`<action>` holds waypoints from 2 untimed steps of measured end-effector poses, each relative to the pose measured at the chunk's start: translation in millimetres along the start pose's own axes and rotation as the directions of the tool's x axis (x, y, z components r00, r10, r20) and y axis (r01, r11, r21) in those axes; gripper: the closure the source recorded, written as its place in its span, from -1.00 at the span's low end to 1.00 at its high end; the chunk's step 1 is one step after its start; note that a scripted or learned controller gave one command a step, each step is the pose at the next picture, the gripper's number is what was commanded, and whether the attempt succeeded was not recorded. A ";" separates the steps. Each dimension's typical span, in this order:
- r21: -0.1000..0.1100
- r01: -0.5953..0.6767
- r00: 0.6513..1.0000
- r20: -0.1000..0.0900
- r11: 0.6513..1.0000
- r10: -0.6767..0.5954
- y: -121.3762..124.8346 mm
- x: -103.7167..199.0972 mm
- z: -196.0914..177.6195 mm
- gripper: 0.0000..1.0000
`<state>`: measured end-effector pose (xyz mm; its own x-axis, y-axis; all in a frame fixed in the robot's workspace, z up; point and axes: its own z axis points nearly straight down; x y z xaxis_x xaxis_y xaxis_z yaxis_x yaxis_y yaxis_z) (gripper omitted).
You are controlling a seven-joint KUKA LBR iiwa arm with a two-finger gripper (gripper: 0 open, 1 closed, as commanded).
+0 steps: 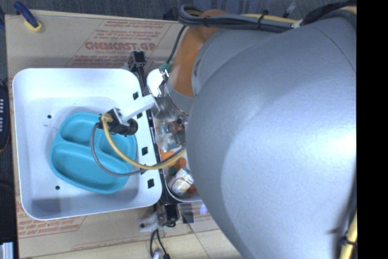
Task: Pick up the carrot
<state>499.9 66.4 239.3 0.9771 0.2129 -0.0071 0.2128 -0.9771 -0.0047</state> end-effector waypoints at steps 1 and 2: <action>-0.002 0.003 1.000 0.000 1.000 -0.003 -8.9 13.7 -20.1 1.00; 0.003 0.215 0.976 0.006 0.977 -0.215 52.9 -37.2 49.9 1.00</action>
<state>474.4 6.9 189.5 0.9082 0.4184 -0.0118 0.4183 -0.9083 -0.0095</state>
